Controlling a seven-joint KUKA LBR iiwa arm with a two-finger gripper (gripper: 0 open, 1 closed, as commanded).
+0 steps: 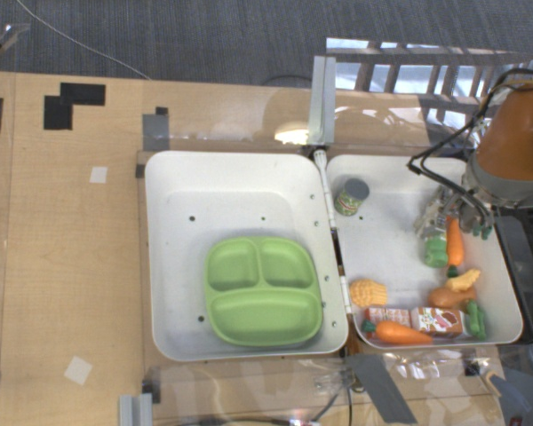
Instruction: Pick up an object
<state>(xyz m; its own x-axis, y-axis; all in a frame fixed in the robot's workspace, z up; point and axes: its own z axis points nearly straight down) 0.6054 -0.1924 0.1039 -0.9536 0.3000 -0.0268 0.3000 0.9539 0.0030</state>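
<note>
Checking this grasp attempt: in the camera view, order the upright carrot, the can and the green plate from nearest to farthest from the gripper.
1. Upright carrot, right under the gripper.
2. Can, right bin's far left corner.
3. Green plate, left bin.

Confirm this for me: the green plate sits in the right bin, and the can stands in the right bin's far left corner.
One detail is wrong. The camera view shows the green plate in the left bin, not the right one. The rest holds: the can stands in the right bin's far left corner.
</note>
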